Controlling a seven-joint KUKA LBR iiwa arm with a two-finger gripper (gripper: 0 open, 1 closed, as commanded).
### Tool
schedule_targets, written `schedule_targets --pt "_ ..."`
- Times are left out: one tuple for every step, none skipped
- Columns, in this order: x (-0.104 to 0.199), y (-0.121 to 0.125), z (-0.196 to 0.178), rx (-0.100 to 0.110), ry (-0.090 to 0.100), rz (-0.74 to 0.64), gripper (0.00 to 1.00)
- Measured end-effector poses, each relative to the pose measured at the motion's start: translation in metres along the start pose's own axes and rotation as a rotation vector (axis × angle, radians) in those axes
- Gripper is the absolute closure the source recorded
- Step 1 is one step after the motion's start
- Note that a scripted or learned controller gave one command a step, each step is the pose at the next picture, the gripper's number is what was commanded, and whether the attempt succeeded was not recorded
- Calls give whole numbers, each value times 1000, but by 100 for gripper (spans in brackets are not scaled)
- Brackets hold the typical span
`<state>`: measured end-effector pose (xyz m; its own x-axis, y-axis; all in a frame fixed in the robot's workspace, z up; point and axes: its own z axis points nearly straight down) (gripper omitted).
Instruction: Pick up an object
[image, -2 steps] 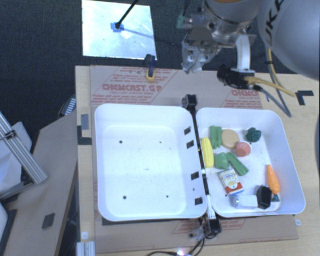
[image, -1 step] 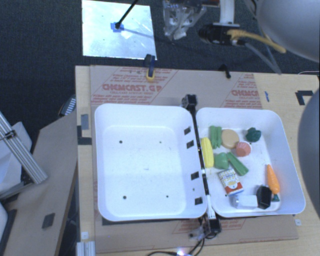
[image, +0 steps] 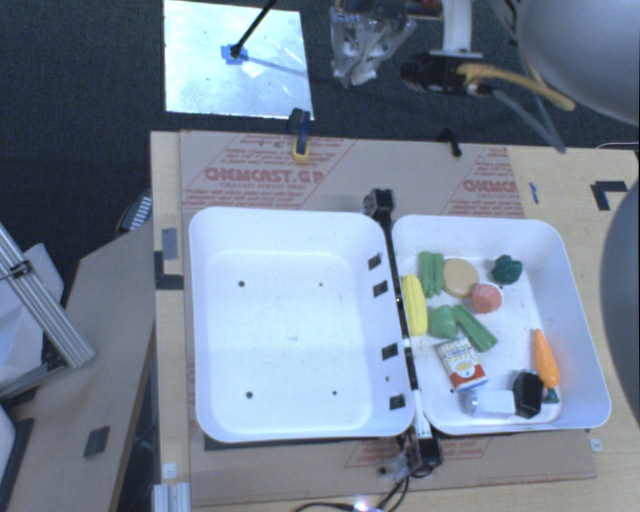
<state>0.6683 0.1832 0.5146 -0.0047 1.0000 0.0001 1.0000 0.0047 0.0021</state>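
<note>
The right bin (image: 572, 300) holds several small toy items. Among them are a yellow corn cob (image: 413, 305), a tan disc (image: 460, 277), a pink round piece (image: 487, 297), a dark green broccoli (image: 506, 268) and green pieces (image: 431, 272). A carrot (image: 545, 358), a small printed carton (image: 461, 362), a black item (image: 528, 392) and a white block (image: 490, 402) lie near the front. My gripper (image: 365, 60) hangs high at the top of the view, beyond the bins' far side and well apart from every item.
The left bin (image: 200, 330) stands beside the right one, joined by a black hinge strip (image: 395, 310). A shiny metal plate (image: 235, 60) lies on the floor at the back left. Cables and the grey arm (image: 580, 45) cross the top right.
</note>
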Motion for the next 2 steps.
schedule_targets --pt "-4 0 8 1 0 3 100" --pt "-11 0 3 -1 0 4 100"
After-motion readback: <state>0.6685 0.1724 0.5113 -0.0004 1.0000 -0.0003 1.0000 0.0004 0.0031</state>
